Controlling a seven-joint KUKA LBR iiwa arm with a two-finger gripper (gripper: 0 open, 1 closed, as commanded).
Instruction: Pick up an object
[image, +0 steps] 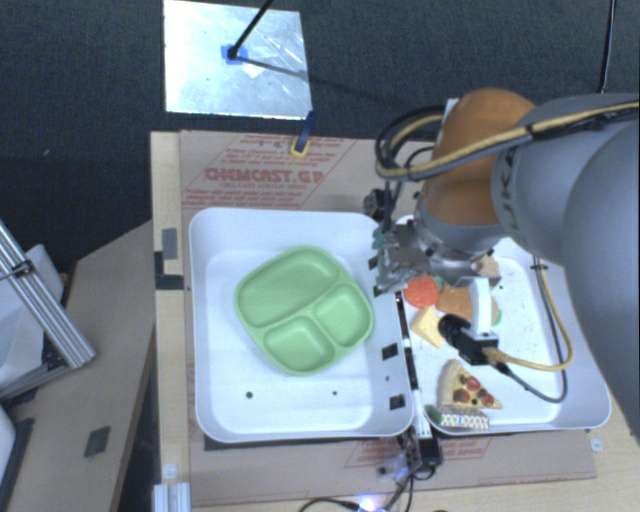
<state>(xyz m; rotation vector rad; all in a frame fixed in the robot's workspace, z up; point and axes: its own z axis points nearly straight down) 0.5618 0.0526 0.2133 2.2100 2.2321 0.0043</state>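
At the left of the frame sits the left bin (215, 400), holding a green plate (303, 308) with three compartments, tilted so its corners point up-left and down-right. It lies well apart from the work and plays no part in the pick.

Across the dividing wall, in the centre-right of the frame, is the right bin (585, 405). Several toy foods lie clustered near its left wall: a red round piece (422, 291), just right of it an orange piece (455, 303), below them a yellow wedge (429, 326), and toward the lower edge a pizza slice (466, 387) with its tip pointing up and its crust toward the bottom of the frame.

The gripper (405, 262) hangs at the upper left of this cluster, close to the dividing wall, under the orange band of the arm (560, 190) that comes in from the right. The wrist body hides its fingers, so I cannot tell how wide it stands or whether anything is in it.

The relation that matters: the red piece lies just below and slightly right of the gripper, nearest of all the foods. The yellow wedge is next, further down; the pizza slice is well below. A short drop toward the lower right would likely meet the red piece first, with the wall close on the left.
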